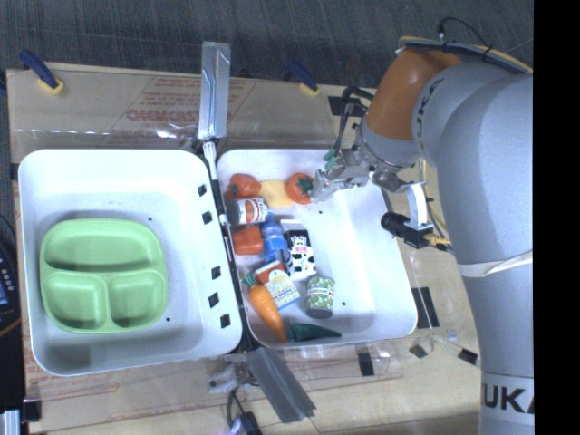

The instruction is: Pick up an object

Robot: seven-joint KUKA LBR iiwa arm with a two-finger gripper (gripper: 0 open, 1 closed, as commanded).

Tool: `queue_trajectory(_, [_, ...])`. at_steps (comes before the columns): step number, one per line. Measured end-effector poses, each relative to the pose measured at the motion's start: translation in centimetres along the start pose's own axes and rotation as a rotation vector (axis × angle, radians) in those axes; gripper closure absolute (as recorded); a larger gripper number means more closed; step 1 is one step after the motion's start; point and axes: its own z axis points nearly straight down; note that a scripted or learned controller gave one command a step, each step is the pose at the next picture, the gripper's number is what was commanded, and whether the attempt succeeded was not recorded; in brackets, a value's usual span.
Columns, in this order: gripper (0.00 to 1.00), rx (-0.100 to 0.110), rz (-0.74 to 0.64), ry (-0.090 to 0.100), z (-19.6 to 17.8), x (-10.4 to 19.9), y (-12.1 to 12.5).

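Observation:
The right bin (381,261) holds several small toy groceries along its left side. At the top lie a red tomato (242,186), a yellow piece (273,191) and an orange-red fruit (299,188). Below them are a small can (250,211), a red block (246,240), a blue bottle (274,241), a black-and-white carton (301,254), a juice box (281,287), a green can (320,295), a carrot (265,308) and a dark green piece (314,332). My gripper (326,179) is low in the bin's upper part, just right of the orange-red fruit and close to it.
The left bin (54,179) holds a green divided tray (104,275). A metal bar (213,89) stands at the back between the bins. The grey arm (471,152) covers the right bin's upper right corner. The right bin's right half is bare white floor.

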Motion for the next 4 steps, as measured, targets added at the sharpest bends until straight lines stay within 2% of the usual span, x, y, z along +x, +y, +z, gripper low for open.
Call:
queue_trajectory(1, [1.0, -0.009, 0.12, -0.003, -9.1, 2.6, 1.6])
queue_trajectory(2, [1.0, -0.004, 0.13, -0.001, -10.3, 7.9, 2.1])
queue_trajectory(3, [1.0, 0.002, 0.123, -0.001, -11.0, 8.0, 2.2])
queue_trajectory(4, [1.0, -0.005, 0.087, -0.002, -12.8, 16.9, 3.2])
